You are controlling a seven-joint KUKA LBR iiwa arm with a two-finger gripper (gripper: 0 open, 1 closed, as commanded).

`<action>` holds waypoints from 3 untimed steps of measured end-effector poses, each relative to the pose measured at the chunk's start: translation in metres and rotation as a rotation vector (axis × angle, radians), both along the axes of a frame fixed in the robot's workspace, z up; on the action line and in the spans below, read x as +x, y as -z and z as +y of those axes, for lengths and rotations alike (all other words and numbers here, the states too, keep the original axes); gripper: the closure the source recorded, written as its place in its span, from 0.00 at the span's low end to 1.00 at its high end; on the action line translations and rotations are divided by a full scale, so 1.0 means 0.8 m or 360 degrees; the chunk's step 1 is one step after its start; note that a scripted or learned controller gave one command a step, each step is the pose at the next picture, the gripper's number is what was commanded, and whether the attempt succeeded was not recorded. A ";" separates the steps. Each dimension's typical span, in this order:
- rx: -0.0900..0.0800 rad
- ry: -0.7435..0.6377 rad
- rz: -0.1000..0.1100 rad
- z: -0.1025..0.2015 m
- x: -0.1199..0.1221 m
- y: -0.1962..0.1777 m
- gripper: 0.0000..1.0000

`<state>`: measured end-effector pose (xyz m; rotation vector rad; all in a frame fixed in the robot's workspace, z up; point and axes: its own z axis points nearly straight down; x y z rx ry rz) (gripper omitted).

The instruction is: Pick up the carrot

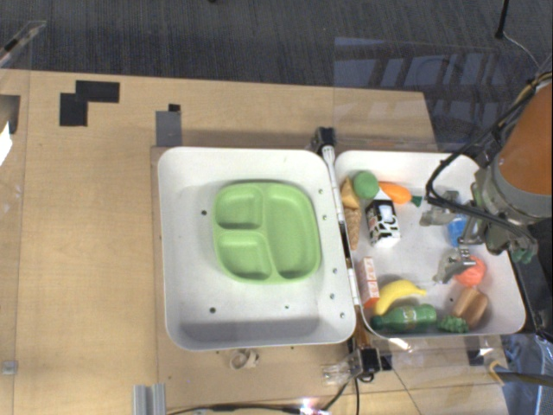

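the arm [527, 158] is cut off by the edge at three o'clock. the gripper [458, 262] is too small for its fingertips to be told apart. the salmon-coloured object [472, 272] is partly hidden at its nine o'clock side.

A pale wooden tabletop [86, 258] fills most of the view. Beyond its far edge lies dark grey carpet [276, 24] (ribbed, with thin black stand legs crossing it). Black square markings [86, 102] sit toward the tabletop's far left corner, and a clear plastic panel [389, 67] rises along its far right side.
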<state>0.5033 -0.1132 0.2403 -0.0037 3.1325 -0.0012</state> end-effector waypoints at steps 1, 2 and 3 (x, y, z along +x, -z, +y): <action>0.0001 -0.0194 -0.0002 0.000 0.065 0.133 0.00; -0.0004 -0.0070 -0.0029 -0.012 0.151 0.146 0.00; 0.0001 -0.0029 0.0006 -0.030 0.206 0.185 0.00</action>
